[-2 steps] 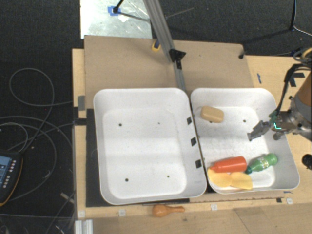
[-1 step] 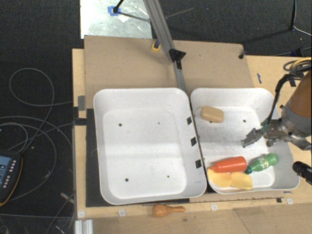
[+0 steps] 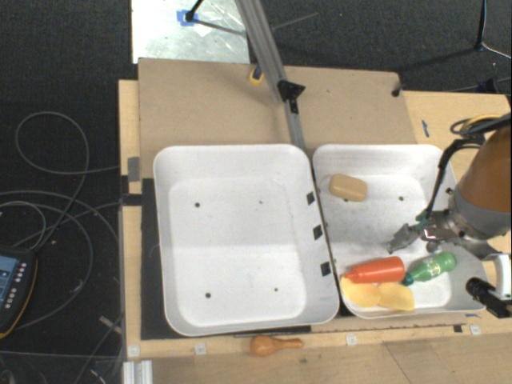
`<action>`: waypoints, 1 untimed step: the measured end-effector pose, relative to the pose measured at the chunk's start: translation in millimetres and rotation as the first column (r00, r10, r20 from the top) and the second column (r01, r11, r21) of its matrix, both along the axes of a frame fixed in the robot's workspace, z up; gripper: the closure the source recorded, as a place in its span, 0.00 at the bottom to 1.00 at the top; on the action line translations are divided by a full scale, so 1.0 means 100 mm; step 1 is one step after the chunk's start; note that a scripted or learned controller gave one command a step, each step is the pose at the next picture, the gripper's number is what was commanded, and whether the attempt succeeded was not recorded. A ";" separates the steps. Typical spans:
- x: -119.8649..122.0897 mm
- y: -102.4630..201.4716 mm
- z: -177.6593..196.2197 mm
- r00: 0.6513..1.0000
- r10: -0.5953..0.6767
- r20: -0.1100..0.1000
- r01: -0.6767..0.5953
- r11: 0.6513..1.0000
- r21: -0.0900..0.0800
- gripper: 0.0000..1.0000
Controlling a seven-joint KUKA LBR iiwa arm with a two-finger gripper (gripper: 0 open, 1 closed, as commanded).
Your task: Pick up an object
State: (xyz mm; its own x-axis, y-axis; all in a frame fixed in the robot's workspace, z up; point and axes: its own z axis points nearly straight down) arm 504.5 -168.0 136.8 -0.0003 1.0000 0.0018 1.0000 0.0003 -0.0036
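Note:
The right bin holds several objects. A tan rounded block lies near its back left. Along the front lie a red-orange bottle, a green bottle and two yellow pieces. My gripper reaches in from the right and hangs low over the bin, just behind the red-orange bottle and the green bottle. I see nothing held in it.
The left bin stands beside the right one. An orange-tan pear-shaped object lies on the bench in front of the left bin. A grey pole slants down to the bins' shared back edge.

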 end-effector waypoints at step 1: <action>0.00 0.00 -0.49 1.000 0.000 0.000 0.000 1.000 0.000 0.00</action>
